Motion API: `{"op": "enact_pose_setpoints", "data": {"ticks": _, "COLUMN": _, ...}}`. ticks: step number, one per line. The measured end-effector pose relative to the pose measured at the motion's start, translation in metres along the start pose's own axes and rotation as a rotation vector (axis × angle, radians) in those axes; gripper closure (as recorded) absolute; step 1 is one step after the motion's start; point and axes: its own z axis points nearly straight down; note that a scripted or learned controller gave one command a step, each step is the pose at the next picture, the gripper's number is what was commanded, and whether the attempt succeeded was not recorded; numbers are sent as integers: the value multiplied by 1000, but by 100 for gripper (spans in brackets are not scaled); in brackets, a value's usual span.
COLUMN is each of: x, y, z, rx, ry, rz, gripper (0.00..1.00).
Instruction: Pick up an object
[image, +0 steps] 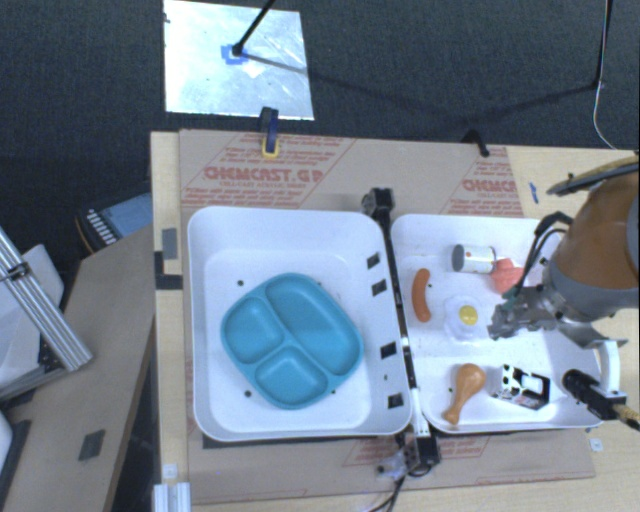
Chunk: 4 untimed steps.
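The gripper (505, 322) hangs low in the right bin (440, 232), just beside the fried egg toy (466, 315) near the bin's middle; whether it is clenched, I cannot tell. It should centre over the egg before descending.

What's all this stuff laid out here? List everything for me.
Bins: two, white, side by side on the bench.
Divided plate: one, blue, left bin.
Toy sausage: one, orange-red, right bin.
Fried egg toy: one, white with yellow yolk, right bin.
Drumstick toy: one, tan, right bin front.
Small can: one, white and grey, right bin back.
Black-and-white item: one, right bin front.
Arm: one, grey and orange; gripper over the right bin.
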Motion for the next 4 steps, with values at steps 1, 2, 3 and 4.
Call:
{"op": "enact_pose_setpoints", "data": {"ticks": 1, "x": -2, "y": 5, "z": -62, "rx": -3, "ry": -1, "rz": -1, "gripper": 100}}
{"op": "enact_pose_setpoints", "data": {"ticks": 2, "x": -2, "y": 7, "z": -82, "rx": -2, "ry": -1, "rz": -1, "gripper": 100}}
{"op": "enact_pose_setpoints", "data": {"ticks": 3, "x": 57, "y": 10, "z": -87, "rx": -1, "ry": 1, "rz": -3, "gripper": 100}}
{"op": "enact_pose_setpoints", "data": {"ticks": 4, "x": 109, "y": 14, "z": -79, "rx": -1, "ry": 1, "rz": -5, "gripper": 100}}
